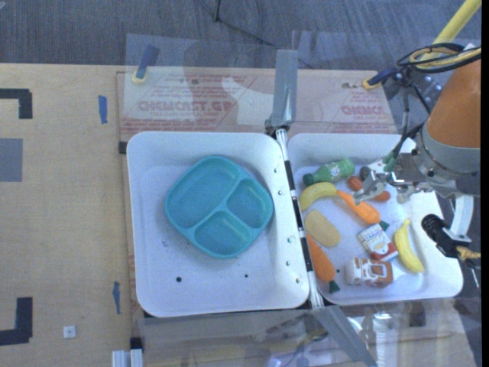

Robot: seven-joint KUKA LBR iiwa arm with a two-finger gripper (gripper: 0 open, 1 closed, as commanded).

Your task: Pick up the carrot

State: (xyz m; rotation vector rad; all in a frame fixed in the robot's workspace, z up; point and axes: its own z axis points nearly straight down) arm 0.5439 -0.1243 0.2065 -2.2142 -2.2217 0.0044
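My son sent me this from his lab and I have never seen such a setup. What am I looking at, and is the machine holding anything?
One camera above a bench looks down at a slant. The grey and orange shape at the right is a robot arm; its gripper hangs over the right bin. That bin holds toy food: two carrots, one near the gripper and one by the bin's left wall, two bananas, a green bottle and a small carton. The left bin holds a blue divided plate. I see nothing between the fingers.
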